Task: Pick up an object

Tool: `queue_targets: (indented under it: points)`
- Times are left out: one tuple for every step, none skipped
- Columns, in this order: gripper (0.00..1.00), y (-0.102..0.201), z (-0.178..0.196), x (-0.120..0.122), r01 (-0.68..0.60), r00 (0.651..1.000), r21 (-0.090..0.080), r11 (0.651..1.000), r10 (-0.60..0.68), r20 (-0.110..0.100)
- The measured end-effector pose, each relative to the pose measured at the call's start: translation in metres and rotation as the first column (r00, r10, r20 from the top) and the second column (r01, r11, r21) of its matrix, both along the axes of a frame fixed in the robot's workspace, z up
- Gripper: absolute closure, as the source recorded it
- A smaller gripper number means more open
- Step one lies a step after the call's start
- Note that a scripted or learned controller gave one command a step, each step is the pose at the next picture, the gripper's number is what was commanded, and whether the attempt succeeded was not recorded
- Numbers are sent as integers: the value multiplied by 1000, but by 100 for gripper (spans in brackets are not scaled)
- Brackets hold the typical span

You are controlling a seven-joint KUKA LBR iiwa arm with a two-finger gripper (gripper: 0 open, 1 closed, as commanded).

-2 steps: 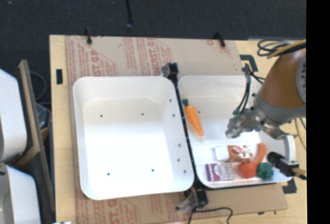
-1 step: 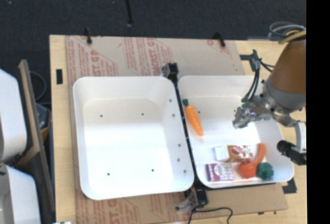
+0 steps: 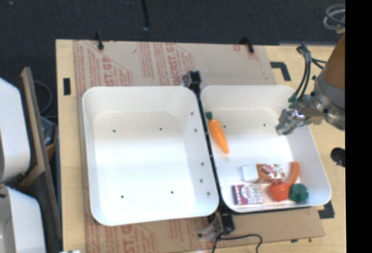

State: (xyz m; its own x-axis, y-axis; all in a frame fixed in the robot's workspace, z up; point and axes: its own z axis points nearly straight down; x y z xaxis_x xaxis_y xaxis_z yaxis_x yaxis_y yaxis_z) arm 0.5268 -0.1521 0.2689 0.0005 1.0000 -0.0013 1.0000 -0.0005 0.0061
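A: Start with the big things. What's on the bench?

B: Two white bins side by side. The left bin has nothing in it that I can see. The right bin holds all the objects.

A: And the arm?

B: The arm comes in from the right, over the right bin's far right corner. Its gripper hangs above the bin's right side, well apart from the objects. Nothing is between its fingers; whether they are spread or pressed together I cannot tell.

A: What could it pick?

B: A carrot lies near the bin's left wall. In the near right corner sit a packet, a purple box, a red-orange piece and a small green ball, all crowded together.
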Motion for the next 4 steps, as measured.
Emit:
queue_targets:
  points:
    - [100,59,-3,4,-5,1000,2,1000,5,-5]
    - [100,112,-20,0,-4,1000,2,1000,4,-7]
    - [100,174,-25,-5,-5,1000,2,1000,5,-6]
    - [100,228,-17,-12,-5,1000,3,1000,5,-5]
